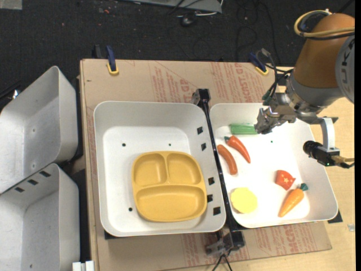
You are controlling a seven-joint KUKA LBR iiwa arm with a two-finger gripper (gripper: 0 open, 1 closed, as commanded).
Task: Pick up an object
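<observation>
Hand (265, 124) low over far side of right bin (321, 208), just beside green piece (242, 129); can't tell its state. Also in right bin: red chili (239, 147), orange sausage (227, 158), yellow disc (243, 200), red strawberry (285, 179), carrot (291, 201). Yellow divided tray (168, 186) in left bin (113, 123).

A dark speckled floor (45, 33) surrounds the cardboard-topped bench (163, 78) — cables (242, 21) trail across it.
</observation>
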